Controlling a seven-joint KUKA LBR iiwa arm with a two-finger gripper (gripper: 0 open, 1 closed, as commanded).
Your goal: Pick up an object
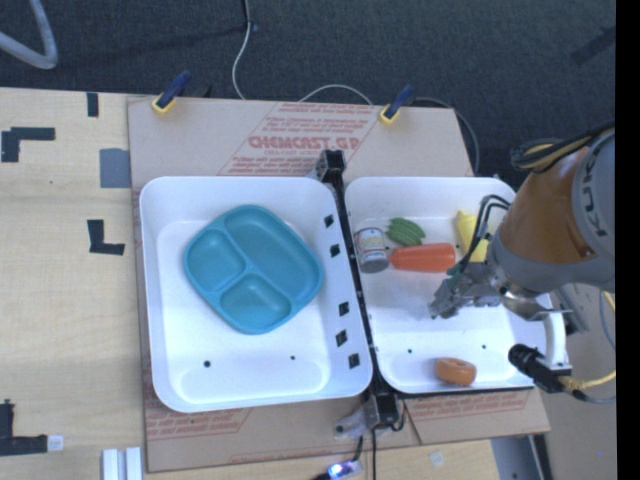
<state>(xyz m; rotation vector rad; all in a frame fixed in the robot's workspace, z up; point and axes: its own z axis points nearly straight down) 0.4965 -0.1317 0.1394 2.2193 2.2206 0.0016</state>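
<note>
The right bin (400, 373) holds several small things: an orange carrot (423, 258), a green pepper-like piece (406, 231), a small silver can (371, 249), a yellow piece (466, 230) and a brown bun-like item (456, 371). My gripper (446, 302) reaches in from the right and hangs low over the bin's middle, just below the carrot's right end. Nothing is visibly held between its fingers. The arm's grey and orange wrist (545, 233) hides the bin's right side.
The left bin (180, 368) carries a blue divided plate (253, 267). A black divider with clips (345, 268) runs between the two bins. Both bins rest on a cardboard sheet (300, 138) held by blue-yellow clamps at the back.
</note>
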